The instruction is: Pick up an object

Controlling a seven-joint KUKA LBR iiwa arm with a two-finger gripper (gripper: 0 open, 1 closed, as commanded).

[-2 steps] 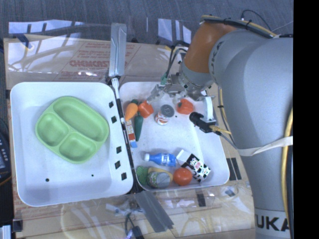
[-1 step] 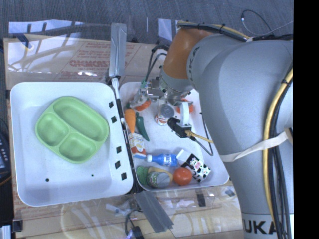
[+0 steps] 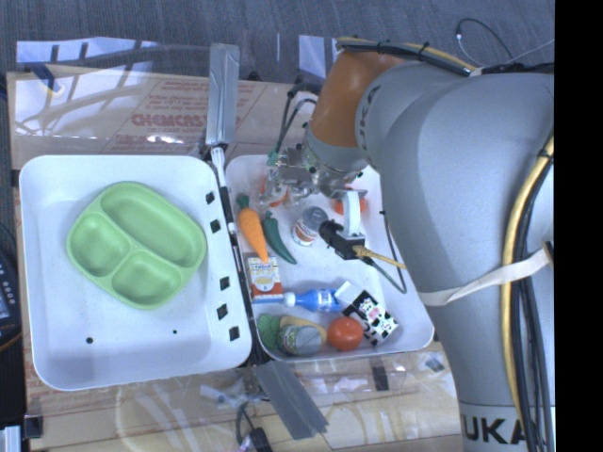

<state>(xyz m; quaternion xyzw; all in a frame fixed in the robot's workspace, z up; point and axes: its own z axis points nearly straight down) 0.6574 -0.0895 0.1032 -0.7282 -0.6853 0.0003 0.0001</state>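
Looming grey arm (image 3: 452,186) is poised over the right bin (image 3: 415,332), the hand (image 3: 306,172) lowered near the carrot (image 3: 251,234); its opening cannot be told. Crowded toys could be nudged, and nothing caught.

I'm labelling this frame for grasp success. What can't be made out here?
- Gripper, camera view: the wrist and arm cover it, so its state and any hold are unreadable.
- Right bin: the arm hides its far right part.
- Items under the gripper, beside the carrot: small, blurred, unidentifiable.
- Carton print: too small to read.
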